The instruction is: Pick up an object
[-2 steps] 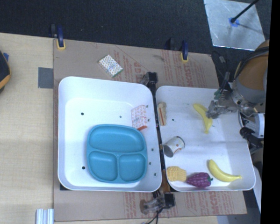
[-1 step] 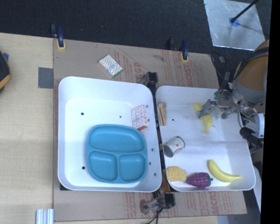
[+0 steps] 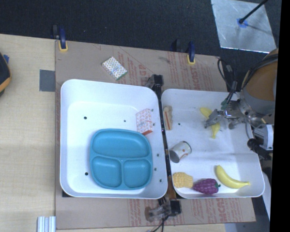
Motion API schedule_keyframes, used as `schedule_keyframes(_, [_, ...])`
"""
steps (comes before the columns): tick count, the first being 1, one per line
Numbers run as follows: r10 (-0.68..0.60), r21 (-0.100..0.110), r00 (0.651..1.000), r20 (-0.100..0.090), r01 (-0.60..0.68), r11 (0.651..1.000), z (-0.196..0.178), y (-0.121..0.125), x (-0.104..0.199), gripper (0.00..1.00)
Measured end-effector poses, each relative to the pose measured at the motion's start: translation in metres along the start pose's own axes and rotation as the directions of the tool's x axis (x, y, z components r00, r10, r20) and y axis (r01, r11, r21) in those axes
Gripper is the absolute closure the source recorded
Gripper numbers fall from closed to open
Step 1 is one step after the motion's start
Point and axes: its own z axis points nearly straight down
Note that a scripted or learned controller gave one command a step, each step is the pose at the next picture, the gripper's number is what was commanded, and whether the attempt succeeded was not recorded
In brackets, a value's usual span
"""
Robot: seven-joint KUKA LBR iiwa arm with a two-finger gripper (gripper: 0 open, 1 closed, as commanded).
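My gripper hangs low in the back part of the right bin, reaching in from the right. A small yellow object lies right at its tip, with another yellow piece showing just below it; whether the two are one thing is unclear. Nothing is clearly lifted. Along the bin's front lie a yellow banana, a purple grape bunch and a yellow corn cob. A small tin can lies on its side near the left wall.
A thin wooden stick lies by the right bin's left wall. The left bin holds a blue divided plate and a red-and-white packet. A patterned packet lies on the board behind the bins.
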Motion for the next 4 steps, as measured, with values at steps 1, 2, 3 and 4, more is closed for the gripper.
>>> schedule_keyframes(1, [-0.002,0.001,1.000,0.001,0.002,1.000,-0.011,0.000,-0.001,1.00])
schedule_keyframes(2, [-0.002,0.001,1.000,0.001,0.002,1.000,-0.011,0.000,-0.001,0.00])
schedule_keyframes(3, [-0.002,-0.003,1.000,0.001,0.002,1.000,0.015,0.016,-0.001,0.00])
schedule_keyframes(4, [-0.005,-0.004,1.000,0.003,0.005,1.000,0.004,0.016,-0.002,1.00])
